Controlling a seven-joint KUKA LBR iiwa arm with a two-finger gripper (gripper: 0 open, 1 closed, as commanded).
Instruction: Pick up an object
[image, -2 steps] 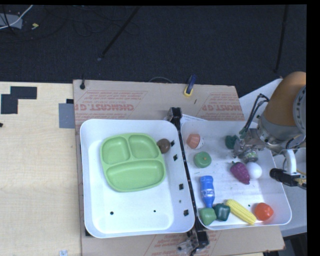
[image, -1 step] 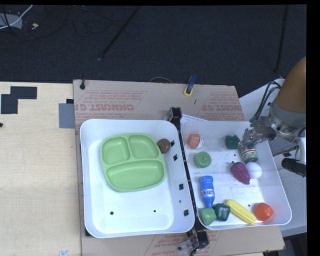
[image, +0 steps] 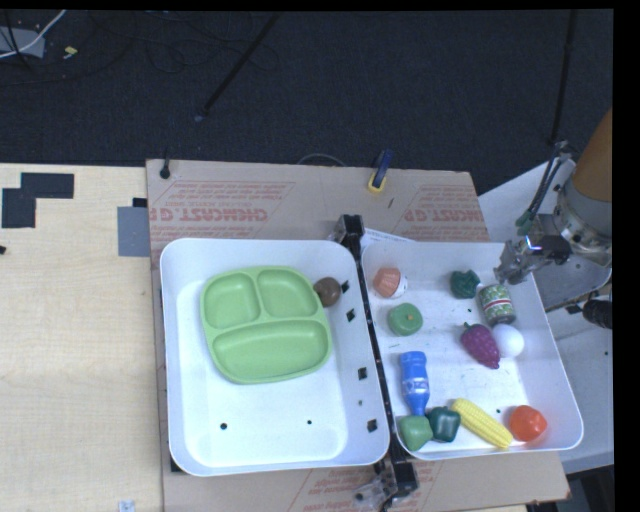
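While the arm (image: 590, 190) reaches in from the right, its end effector (image: 517, 262) sits at the upper right rim of the right bin (image: 560, 370), just above a small patterned can (image: 495, 303); whether it is spread or pressed together cannot be told, and nothing is visibly pinched

Bench (image: 70, 330): light wood, bearing a printed cardboard sheet (image: 250, 205) under both bins

Left bin (image: 260, 420): shallow, white, holding a green divided plate (image: 265, 322) toward its upper middle; a brown ball (image: 327, 291) lies just beside the plate's upper right corner

Right bin, contents by size:
- yellow corn cob (image: 482, 421), lower middle, lying at a slant
- blue bottle (image: 414, 380), centre, lying lengthwise
- purple grape bunch (image: 481, 345), right of centre, touching a white egg (image: 509, 341)
- patterned can, upper right, tilted
- orange tomato (image: 527, 423), lower right corner
- green round fruit (image: 405, 319), left of centre
- pale orange fruit (image: 387, 281), upper left
- light green pepper (image: 415, 432) and dark green pepper (image: 444, 424), side by side at the lower edge, below the bottle
- dark green piece (image: 463, 284), upper middle, near the can

Blue and yellow clamp (image: 379, 172): on the cardboard's far edge
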